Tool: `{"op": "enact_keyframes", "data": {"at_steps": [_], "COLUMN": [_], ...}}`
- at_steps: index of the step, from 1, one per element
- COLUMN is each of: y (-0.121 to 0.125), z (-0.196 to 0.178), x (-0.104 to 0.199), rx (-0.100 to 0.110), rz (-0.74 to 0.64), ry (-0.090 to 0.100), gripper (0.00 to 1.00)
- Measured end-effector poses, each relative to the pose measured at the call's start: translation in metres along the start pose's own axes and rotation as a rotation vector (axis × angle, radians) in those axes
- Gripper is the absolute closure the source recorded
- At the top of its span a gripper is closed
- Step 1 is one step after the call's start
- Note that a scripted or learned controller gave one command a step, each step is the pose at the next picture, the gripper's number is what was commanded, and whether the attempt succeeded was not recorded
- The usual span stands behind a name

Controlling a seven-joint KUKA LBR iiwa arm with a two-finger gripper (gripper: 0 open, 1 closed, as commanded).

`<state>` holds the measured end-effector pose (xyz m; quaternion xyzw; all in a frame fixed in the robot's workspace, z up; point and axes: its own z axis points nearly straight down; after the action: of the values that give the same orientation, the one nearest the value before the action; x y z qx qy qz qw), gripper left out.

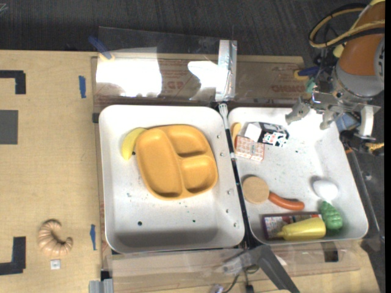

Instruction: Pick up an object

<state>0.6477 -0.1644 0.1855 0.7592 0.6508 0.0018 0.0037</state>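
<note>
The tool hangs at the upper right, fingers spread and empty, over the right bin. The carton lies at that bin's upper left; better to descend squarely over it, clear of the wall, before closing

Two bins side by side on the bench. In the left bin: divided tray, banana just beside its left edge. In the right bin: small boxes at rear left; round disc, carrot mid-front; packet, squeeze bottle along front wall.
</note>
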Motion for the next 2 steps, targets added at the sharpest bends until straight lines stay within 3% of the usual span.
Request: {"op": "enact_keyframes", "data": {"at_steps": [1,2], "y": [-0.041,-0.119], "z": [0.092,0.098], "x": [-0.028,-0.028], "rx": [0.019,0.004], "rz": [0.013,-0.157], "ry": [0.002,0.002], "gripper": [0.00,0.00]}}
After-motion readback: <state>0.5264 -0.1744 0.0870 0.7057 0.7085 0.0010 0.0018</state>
